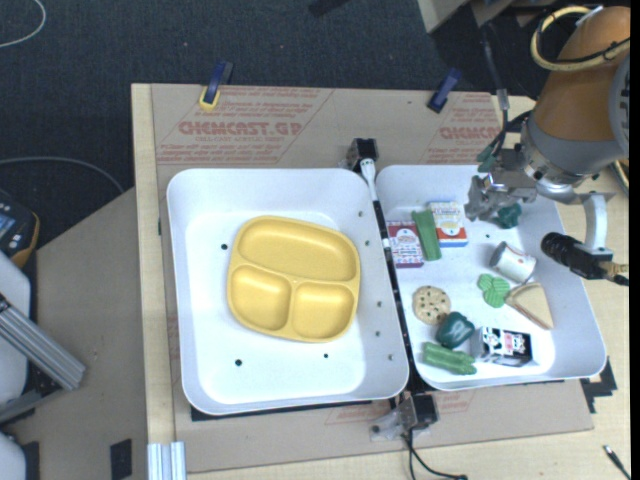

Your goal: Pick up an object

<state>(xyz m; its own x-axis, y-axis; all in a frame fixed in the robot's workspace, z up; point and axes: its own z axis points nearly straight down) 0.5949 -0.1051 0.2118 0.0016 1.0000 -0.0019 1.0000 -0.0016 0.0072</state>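
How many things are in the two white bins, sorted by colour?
Yellow: 1, the divided tray in the left bin.
Green: 5, the stick, leafy piece, bean pod, dark green lump, and teal piece by the hand.
Red and white: 2, cartons.
Tan: 2, cookie, wedge.
White: 1, cup.
Black and white: 1, packet.
Total: 12.

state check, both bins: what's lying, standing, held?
yellow divided plate: upright, flat in left bin
white cup: tipped on its side
cookie: lying flat
green stick: lying across two small cartons
gripper: over right bin's far edge, grip unclear
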